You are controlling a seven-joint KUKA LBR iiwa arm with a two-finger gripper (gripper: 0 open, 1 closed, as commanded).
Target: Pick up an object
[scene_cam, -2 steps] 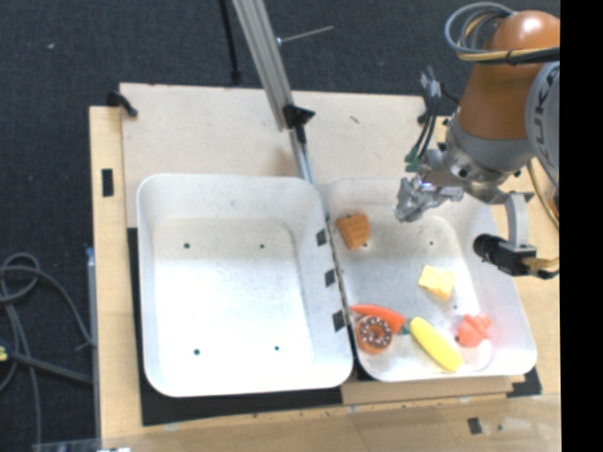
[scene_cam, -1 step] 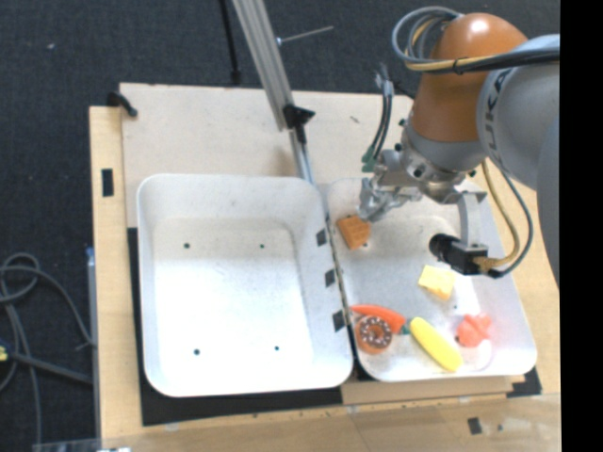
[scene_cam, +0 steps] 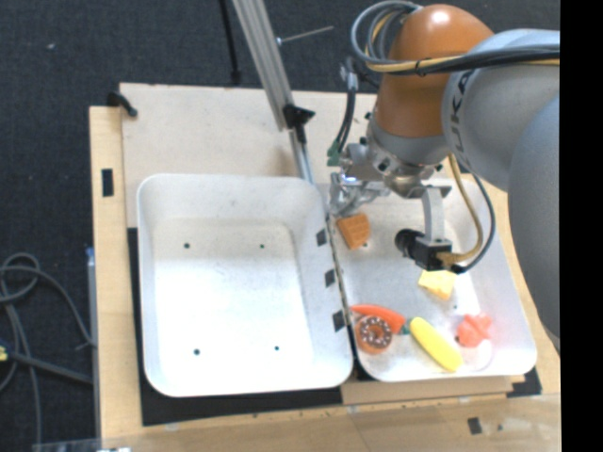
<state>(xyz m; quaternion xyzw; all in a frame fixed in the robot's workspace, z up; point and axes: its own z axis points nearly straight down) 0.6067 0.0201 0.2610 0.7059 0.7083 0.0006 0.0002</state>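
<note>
My gripper [scene_cam: 349, 203] hangs over the far left corner of the right bin [scene_cam: 509, 347], close to the wall shared with the left bin [scene_cam: 151, 252]. A small orange block [scene_cam: 354, 231] sits tilted right under the gripper's tip, touching it or nearly so. Whether the block is gripped or resting on the bin floor is unclear. Nearer the front of the right bin lie a yellow wedge [scene_cam: 436, 283], a yellow banana-shaped piece [scene_cam: 435, 343], a brown ring [scene_cam: 374, 333] against an orange-red piece [scene_cam: 382, 314], and a red piece [scene_cam: 474, 328].
The grey arm with its orange band [scene_cam: 429, 73] covers the back of the right bin. A black cable fitting [scene_cam: 419, 245] hangs from the wrist above the bin's middle. A slanted metal rail [scene_cam: 268, 64] rises behind the bins. The left bin floor shows bare white.
</note>
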